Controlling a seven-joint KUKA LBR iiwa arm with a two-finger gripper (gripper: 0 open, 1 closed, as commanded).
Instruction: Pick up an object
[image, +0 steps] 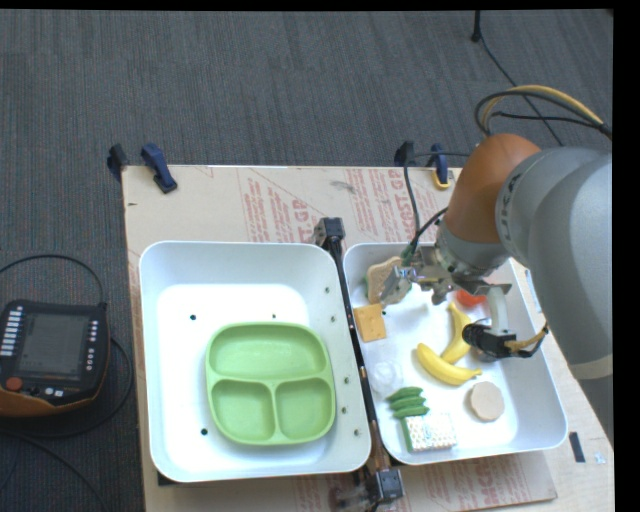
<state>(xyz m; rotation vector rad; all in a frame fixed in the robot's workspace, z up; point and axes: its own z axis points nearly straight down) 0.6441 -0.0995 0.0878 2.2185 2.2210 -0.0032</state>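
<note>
Speckled white block (431, 433) lies nearest; gripper (425, 275), finger state indiscernible, hangs beside a tan, probably light, rigid piece (381, 275), best pinched across its narrow sides.

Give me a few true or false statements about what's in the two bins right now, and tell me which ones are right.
1. The green tray lies in the left bin. True.
2. The bananas lie in the left bin. False: they lie in the right bin.
3. The tray has three compartments. True.
4. The gripper hangs over the left bin. False: it is over the right bin, near its far left corner.
5. The green pods lie beside the bananas' near side. True.
</note>
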